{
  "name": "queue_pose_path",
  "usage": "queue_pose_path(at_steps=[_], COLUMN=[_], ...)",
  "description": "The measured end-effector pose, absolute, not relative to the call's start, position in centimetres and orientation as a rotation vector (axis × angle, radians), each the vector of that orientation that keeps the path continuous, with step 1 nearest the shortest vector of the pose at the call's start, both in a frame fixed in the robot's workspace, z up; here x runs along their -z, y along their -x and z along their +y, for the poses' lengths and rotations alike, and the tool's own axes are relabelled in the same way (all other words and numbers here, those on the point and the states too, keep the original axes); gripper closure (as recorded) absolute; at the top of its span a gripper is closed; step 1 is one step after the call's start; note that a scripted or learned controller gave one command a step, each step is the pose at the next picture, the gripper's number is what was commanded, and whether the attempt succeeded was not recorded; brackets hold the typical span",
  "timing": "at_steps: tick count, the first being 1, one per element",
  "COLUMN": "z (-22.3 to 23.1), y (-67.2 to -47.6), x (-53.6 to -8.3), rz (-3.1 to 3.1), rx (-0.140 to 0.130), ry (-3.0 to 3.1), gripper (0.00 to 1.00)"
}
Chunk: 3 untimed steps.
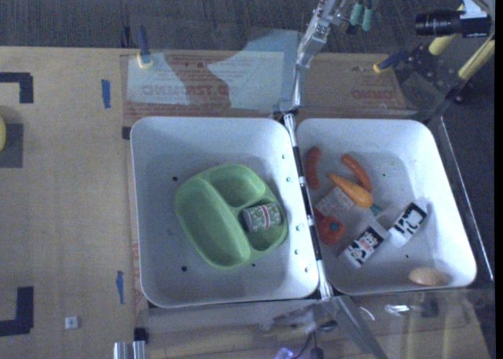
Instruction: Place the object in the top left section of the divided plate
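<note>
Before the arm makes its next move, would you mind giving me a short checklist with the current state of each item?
1. Green divided plate sits flat in the left bin: ok.
2. Top left section of the plate free of objects: ok.
3. Small can lies in the plate's lower right section, not the target: not ok.
4. Tool is raised above the bins' far edge, away from the can: ok.
5. Tool's fingers open or shut: cannot tell.
6. Toy food in the right bin is apart from the plate: ok.

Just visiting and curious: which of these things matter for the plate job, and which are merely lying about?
Job: green divided plate; small can lying in its lower right section; gripper, raised behind the bins.

Lying about, in the right bin: carrot, two cow-print cartons.
</note>
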<state>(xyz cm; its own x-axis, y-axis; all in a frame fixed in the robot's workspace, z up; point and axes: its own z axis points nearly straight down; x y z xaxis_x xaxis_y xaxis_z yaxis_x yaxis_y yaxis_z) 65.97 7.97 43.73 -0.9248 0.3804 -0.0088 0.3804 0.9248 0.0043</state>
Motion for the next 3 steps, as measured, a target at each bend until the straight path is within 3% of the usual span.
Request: queue_pose_path(at_steps=[3], z=[8.2], y=[-66.3], x=[-47.5], rz=[3.044], rx=[-0.018], ry=[-0.597], gripper=[1.0])
